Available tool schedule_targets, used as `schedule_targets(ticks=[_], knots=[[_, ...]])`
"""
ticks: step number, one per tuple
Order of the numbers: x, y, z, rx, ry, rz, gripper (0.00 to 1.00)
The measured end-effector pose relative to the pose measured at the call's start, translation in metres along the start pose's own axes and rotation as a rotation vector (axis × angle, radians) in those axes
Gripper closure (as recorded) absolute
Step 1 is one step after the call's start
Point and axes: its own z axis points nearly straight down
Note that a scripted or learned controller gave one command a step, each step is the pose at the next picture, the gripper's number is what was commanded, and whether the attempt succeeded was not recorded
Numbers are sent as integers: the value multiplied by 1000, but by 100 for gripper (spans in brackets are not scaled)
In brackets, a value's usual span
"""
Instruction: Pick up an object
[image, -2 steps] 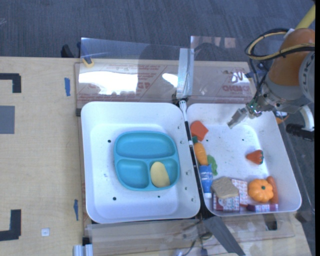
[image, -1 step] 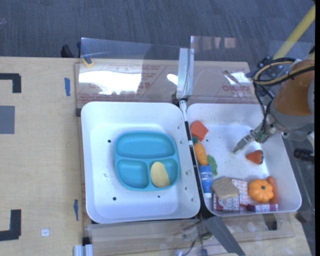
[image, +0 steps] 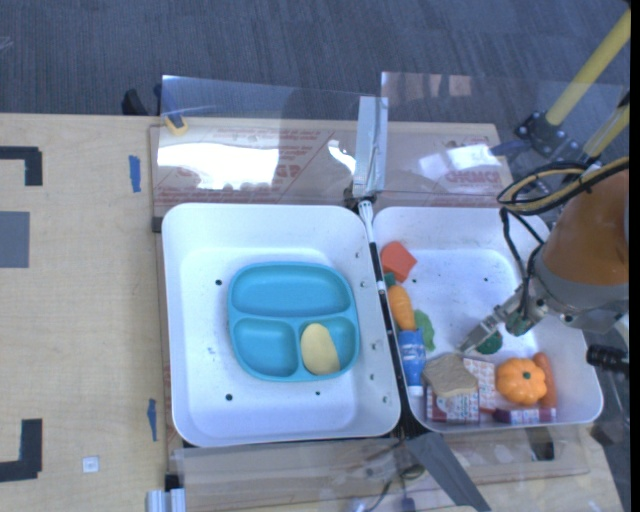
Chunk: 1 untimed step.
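Your gripper (image: 497, 335) hangs low in the right bin (image: 455, 262), beside a green item (image: 489, 343); whether it is clenched, you cannot tell. Pumpkin (image: 522, 380) sits near-right.

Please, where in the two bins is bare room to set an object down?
Right bin: bare floor at its far middle, beyond the hand. Left bin: white margin around the blue tray. Crowded: right bin's near edge, by the orange pumpkin.

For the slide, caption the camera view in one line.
Tool low in the right bin near an orange pumpkin; yellow lemon on the blue tray.
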Motion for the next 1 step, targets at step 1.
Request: schedule_targets(ticks=[1], knots=[[-2,2,-12,-8,-7,3,100]])
